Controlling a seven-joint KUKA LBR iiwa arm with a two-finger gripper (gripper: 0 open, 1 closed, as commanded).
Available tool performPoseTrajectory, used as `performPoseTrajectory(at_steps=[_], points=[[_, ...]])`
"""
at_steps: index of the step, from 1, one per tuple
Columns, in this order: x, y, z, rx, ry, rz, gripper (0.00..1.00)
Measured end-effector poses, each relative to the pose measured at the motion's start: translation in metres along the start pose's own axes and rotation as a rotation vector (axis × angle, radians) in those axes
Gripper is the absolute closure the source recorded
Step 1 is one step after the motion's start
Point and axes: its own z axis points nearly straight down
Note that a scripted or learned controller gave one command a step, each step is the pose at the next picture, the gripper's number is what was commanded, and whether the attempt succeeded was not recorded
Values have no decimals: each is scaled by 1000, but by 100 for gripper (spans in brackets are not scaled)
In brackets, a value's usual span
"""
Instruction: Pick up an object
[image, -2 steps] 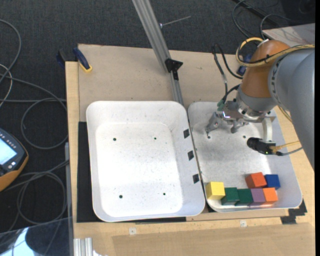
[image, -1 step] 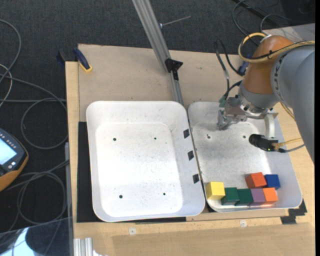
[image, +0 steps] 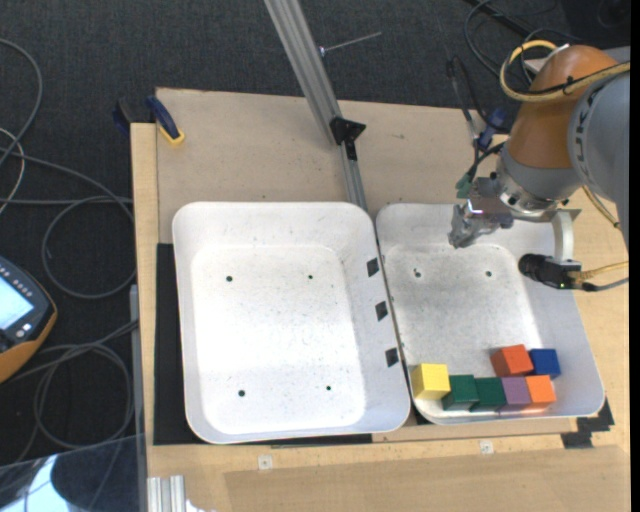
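Gripper (image: 466, 232) hangs over the far part of the right bin (image: 560, 330), near its back rim, and nothing can be seen between its fingers; they look close together, but they are small and dark here, so I cannot tell if they are apart or together. It sits at the end of the grey arm (image: 590, 120) with the orange band (image: 550, 110), which comes in from the right.

Going from left to right: at the left edge, on the dark floor, lies a device with a screen (image: 18, 310), with black cables (image: 60, 220) around it; any writing on it is too small to read. On the table (image: 260, 150), near its far left corner, lies a small blue and yellow object (image: 165, 118). Next is the left bin (image: 275, 320), white with fine dark specks. A grey metal bar (image: 315, 90) runs at a slant from the top down to the place between the two bins.

In the right bin the blocks lie together at the near edge, well apart from the gripper: a yellow block (image: 432, 379), a green block (image: 475, 391) just beside it, a purple block (image: 516, 390), a red block (image: 512, 359), a blue block (image: 545, 362) and an orange block (image: 541, 389). No labels are readable.
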Motion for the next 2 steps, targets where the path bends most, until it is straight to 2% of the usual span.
performPoseTrajectory(at_steps=[1, 2], points=[[-7, -3, -61, -3, -1, 0, 100], [-7, -2, -87, 1, 0, -2, 100]])
